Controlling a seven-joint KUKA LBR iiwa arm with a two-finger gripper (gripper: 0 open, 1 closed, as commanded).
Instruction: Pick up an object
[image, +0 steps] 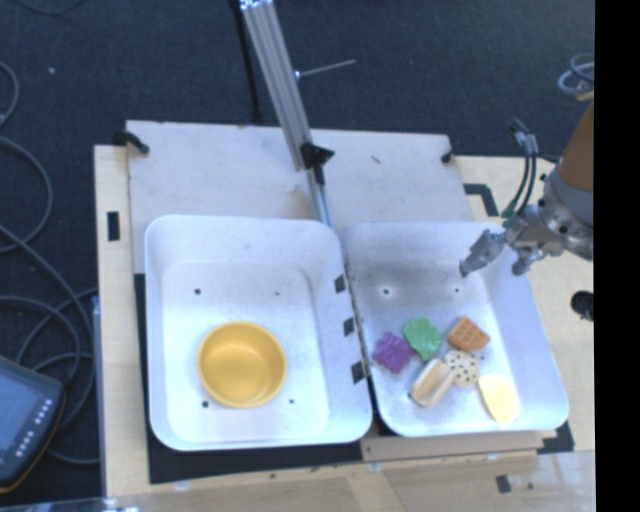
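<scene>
My gripper (499, 259) hangs over the right bin's (400, 250) far right rim, open with nothing between its fingers (476, 257). Below it, in that bin's near part, lie several small objects: a purple piece (392, 352), a green piece (423, 337), an orange waffle-like piece (467, 334), a tan bread roll (431, 382), a white dotted piece (461, 369) and a pale yellow piece (498, 397). A yellow bowl (242, 364) sits upright in the left bin (200, 250).
A slanted metal post (285, 90) rises from the bench behind the two bins. Cables lie on the dark floor at the left, by a tablet (25, 420) at the lower left corner. The far half of the right bin is bare.
</scene>
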